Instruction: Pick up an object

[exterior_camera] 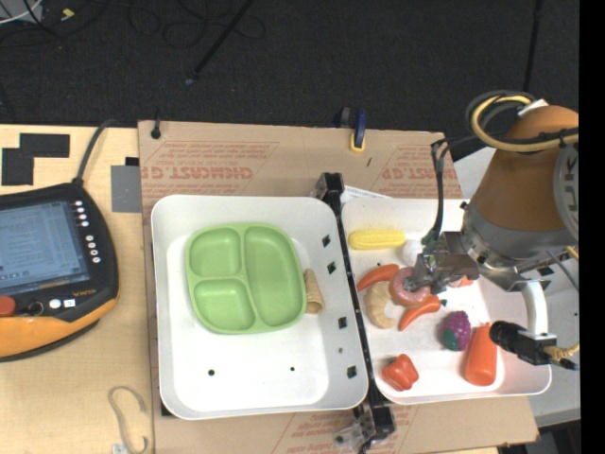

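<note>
A pink ring-shaped toy (410, 288) lies near the middle of the right bin (430, 391), and the pincer (427, 270) sits right over it, at its 1 o'clock edge. Whether the pincer is open or closed, or has hold of anything, cannot be told from this angle.

Around the ring, toy food crowds close. A red chili pepper (378, 275) touches it at 10 o'clock. A second red-orange pepper (419, 312) lies just beside it at 5 o'clock. A tan, bread-like piece (380, 305) rests at 8 o'clock. A yellow corn cob (376, 239) lies farther off at 11 o'clock, near the bin's far edge. A purple bunch of grapes (456, 329) sits at 4 o'clock, with an orange carrot (480, 355) just beyond it. A small red pepper (400, 372) lies at 6 o'clock, near the bin's front rim.

The grey arm with its orange band (525, 173) reaches in from 3 o'clock.

The left bin (180, 376) holds a green plate with 3 compartments (245, 278), and a small tan item (313, 291) touches the plate's 3 o'clock edge.

Both bins rest on cardboard (246, 159) on the desk (76, 376). An orange and grey control tablet (52, 268) lies at the desk's 9 o'clock side.
</note>
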